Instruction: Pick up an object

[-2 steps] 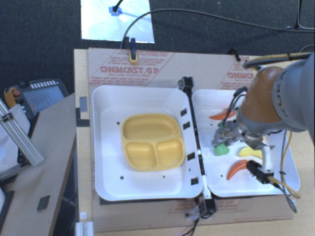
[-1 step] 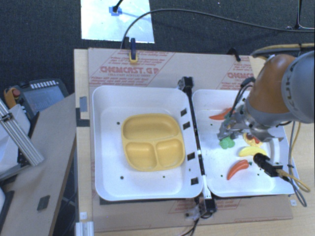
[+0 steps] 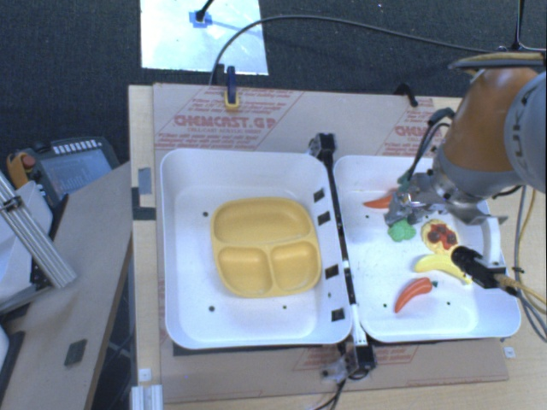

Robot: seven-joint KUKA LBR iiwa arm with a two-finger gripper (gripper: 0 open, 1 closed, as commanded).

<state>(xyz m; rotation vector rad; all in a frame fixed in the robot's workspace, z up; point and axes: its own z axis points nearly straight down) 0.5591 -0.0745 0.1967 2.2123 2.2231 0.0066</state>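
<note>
The right bin [image 3: 376,314] holds several toy foods: an orange carrot [image 3: 377,202], a green piece [image 3: 401,231], a small pizza slice [image 3: 440,236], a yellow banana [image 3: 442,266] and a red-orange pepper [image 3: 413,292]. My gripper [image 3: 408,205] hangs low over the upper part of this bin, just above the green piece and beside the carrot. The arm's orange band [image 3: 483,126] rises behind it. From this angle the gripper's body hides its tips.
The left bin [image 3: 184,229] holds a yellow three-compartment tray [image 3: 263,246]. A black clip rail [image 3: 333,229] divides the two bins. A control pendant [image 3: 73,169] and an aluminium bar [image 3: 34,237] lie on the left bench.
</note>
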